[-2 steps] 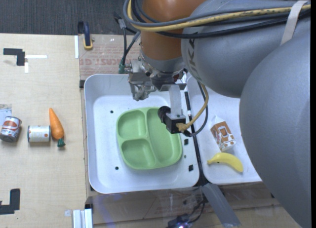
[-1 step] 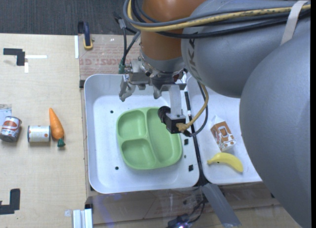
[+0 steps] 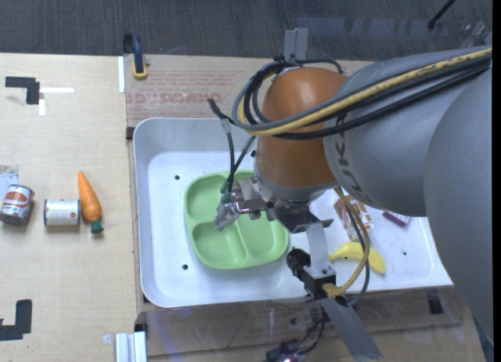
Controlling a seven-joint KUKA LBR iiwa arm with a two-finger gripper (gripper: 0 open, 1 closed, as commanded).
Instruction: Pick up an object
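Observation:
A green divided plate (image 3: 227, 243) lies in the white bin (image 3: 160, 196), left of centre. My gripper (image 3: 232, 213) hangs low over the plate's middle ridge, under the orange wrist band and a loop of black cables. The arm hides the plate's right rim. A yellow banana (image 3: 362, 258) lies in the same bin to the right, near the front wall. Just above it, a brown and white snack packet (image 3: 355, 213) shows partly from under the arm.
On the wooden bench left of the bin lie an orange carrot (image 3: 89, 198), a small white can (image 3: 62, 213) and a red and silver can (image 3: 16, 204). A dark red item (image 3: 396, 218) peeks out beneath the arm at the right.

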